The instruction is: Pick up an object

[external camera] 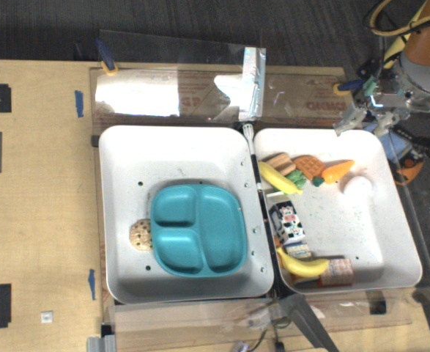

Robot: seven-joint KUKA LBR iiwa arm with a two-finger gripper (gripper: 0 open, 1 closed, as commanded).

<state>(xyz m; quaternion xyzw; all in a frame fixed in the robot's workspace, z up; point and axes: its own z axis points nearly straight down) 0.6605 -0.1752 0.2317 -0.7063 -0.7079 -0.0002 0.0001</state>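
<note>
My pincer is hovering at the upper right of the view, just past the far right corner of the right bin, and I cannot tell how it is set, since the metal parts there are blurring together. My arm is reaching in above it, its orange band showing at the frame's edge beside looping yellow cables. Nothing is sitting between my pincer's tips that I can make out. The nearest things are lying below and to the left of it, inside the right bin: an orange carrot is resting near the far wall, with a waffle-like brown piece just beside it and something small and green touching that. A yellow banana is lying slantwise against the bin's left wall. A pale round object is sitting just below the carrot. Farther off, a small patterned box is lying by the left wall, and a second banana is curving along the near edge beside a brown block. Well apart, the left bin is holding a teal divided tray with a cookie touching its left side. Both bins are sitting on the counter.
</note>
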